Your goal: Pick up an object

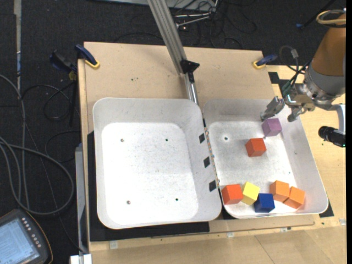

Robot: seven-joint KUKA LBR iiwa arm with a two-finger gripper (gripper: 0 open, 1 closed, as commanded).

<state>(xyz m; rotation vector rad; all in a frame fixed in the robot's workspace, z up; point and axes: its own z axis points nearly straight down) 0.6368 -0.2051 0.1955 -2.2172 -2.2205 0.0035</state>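
Note:
My gripper (282, 111) hangs over the far right part of the right bin (308, 164), its two fingers spread open with nothing between them. A purple cube (271, 127) lies just below and in front of the fingertips, apart from them. A red-orange cube (256, 147) rests a little nearer the bin's middle. Along the near wall sit an orange cube (232, 193), a yellow cube (251, 192), a blue cube (264, 202) and two more orange cubes (288, 193).
The left bin (104, 147) stands beside the right one, divided by black clips (208, 161). A slanted metal pole (168, 26) rises from the bench's far side. Clamps hold the wooden board at its far corners. Cables lie on the dark floor at left.

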